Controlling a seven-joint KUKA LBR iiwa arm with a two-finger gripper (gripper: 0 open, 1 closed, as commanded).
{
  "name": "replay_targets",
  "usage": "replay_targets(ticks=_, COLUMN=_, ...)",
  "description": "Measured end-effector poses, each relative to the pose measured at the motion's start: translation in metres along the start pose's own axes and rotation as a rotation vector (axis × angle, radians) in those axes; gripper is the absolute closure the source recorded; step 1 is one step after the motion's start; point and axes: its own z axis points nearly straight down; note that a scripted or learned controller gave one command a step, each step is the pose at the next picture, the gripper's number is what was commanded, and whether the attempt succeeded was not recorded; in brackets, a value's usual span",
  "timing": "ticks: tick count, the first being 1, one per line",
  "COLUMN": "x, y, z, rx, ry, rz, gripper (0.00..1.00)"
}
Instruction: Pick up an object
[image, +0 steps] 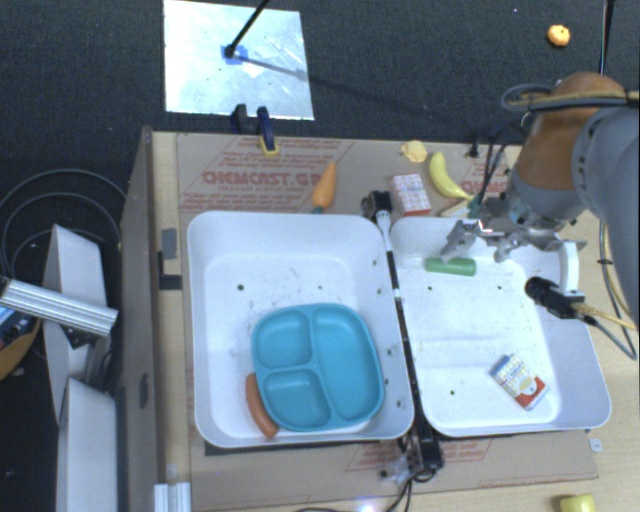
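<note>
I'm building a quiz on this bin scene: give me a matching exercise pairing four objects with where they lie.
Things:
1. blue three-compartment plastic tray
2. green cylindrical stick
3. small red-and-white packet
4. yellow banana

Places:
A. right bin, near front corner
B. cardboard beyond the bins
C. left bin
D. right bin, far end by the gripper

Pairs: 1-C, 2-D, 3-A, 4-B

Right bin centre open; green marker, packet at edges.
</note>
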Motion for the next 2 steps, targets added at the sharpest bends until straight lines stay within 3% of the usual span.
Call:
replay_targets(ticks=1, x=-0.004, y=0.034, z=0.082, rx=-0.004, ry=0.000, rz=-0.007, gripper=0.00)
replay_targets(ticks=2, x=-0.004, y=0.035, z=0.067, rx=-0.007, ry=-0.002, rz=-0.009, gripper=1.00)
